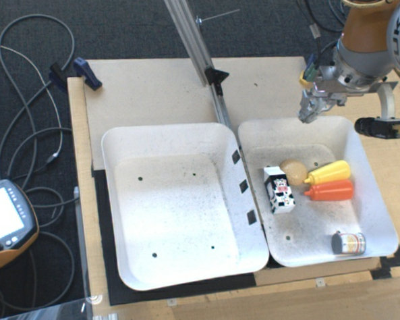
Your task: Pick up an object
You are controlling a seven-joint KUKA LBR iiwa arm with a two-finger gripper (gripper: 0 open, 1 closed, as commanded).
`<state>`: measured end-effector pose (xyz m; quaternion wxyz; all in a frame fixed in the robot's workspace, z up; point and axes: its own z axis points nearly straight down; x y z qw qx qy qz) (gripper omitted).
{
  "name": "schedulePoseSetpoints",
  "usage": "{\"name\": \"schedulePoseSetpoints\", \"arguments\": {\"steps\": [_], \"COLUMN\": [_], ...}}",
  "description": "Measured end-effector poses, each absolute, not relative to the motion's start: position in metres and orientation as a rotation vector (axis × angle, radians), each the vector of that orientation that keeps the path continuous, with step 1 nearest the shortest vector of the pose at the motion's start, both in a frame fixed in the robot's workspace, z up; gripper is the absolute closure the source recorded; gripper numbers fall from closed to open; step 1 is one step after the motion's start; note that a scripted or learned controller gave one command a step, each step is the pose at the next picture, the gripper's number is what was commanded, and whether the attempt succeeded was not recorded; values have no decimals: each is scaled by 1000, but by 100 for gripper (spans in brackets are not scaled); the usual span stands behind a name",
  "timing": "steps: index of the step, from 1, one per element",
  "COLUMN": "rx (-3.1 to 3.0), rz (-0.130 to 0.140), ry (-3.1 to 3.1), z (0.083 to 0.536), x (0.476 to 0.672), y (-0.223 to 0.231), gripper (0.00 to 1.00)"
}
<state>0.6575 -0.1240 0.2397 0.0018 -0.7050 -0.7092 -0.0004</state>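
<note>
My gripper (310,113), finger state unreadable, hovers at the right bin (375,199) rim; descending here risks striking it.

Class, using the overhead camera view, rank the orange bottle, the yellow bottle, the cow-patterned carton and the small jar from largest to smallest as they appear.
1. orange bottle and yellow bottle: about equal, too close to rank.
2. cow-patterned carton
3. small jar
</note>
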Motion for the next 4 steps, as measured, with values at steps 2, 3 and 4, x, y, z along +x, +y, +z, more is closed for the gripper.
{"name": "schedulePoseSetpoints", "arguments": {"steps": [2, 3, 4], "rx": [-2211, -2211, -2209], "rz": [2, 2, 2], "ry": [-2224, -2225, -2226], "z": [225, 219, 213], "x": [647, 637, 626], "y": [-27, 21, 77], "gripper": [100, 100, 100]}}
